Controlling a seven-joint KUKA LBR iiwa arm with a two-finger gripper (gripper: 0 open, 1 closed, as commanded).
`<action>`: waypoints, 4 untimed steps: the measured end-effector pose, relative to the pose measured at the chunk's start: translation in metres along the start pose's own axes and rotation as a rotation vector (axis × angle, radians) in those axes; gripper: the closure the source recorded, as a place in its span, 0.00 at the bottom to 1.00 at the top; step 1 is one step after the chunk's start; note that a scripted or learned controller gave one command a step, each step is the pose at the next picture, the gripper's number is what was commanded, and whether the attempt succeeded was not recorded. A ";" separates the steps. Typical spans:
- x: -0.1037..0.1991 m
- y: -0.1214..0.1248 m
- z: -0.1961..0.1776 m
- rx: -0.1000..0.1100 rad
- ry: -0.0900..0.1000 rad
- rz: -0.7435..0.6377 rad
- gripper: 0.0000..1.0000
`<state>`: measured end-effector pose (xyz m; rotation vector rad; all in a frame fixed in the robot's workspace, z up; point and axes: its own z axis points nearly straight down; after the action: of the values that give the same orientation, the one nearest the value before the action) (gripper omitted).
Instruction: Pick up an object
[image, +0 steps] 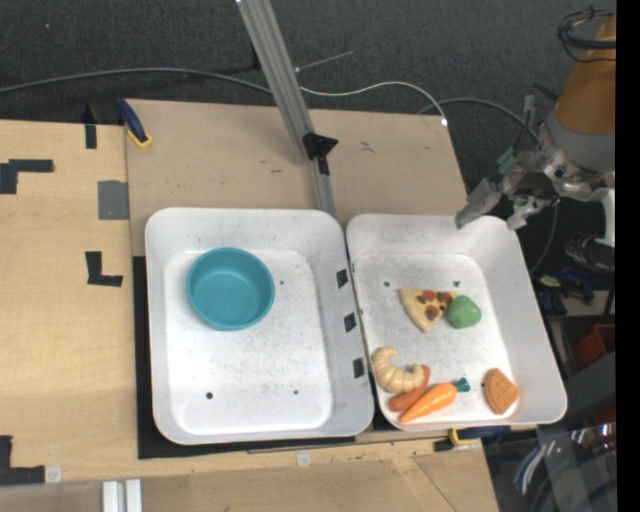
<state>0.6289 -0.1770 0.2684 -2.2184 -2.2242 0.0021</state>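
The right bin (500, 250) holds a pizza slice (425, 305), a green round fruit (463, 313), a pale croissant-like piece (396, 371), a carrot (428, 400) and a small orange cracker (500, 390). My gripper (494, 206) hangs above the bin's far right corner, well away from all of these. Its two fingers stand apart, open, with nothing between them.
The left bin (180, 400) holds a teal bowl (231, 288). A grey metal pole (290, 95) slants across the bench behind the bins. Cables run over the dark floor at the back. Black clips sit along the seam between the bins.
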 end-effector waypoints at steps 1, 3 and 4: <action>0.000 0.000 0.000 0.000 0.000 0.000 0.00; 0.006 0.007 0.101 0.005 0.001 0.000 0.00; 0.009 0.015 0.160 0.005 0.001 -0.001 0.00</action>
<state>0.6433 -0.1685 0.1084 -2.2142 -2.2224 0.0072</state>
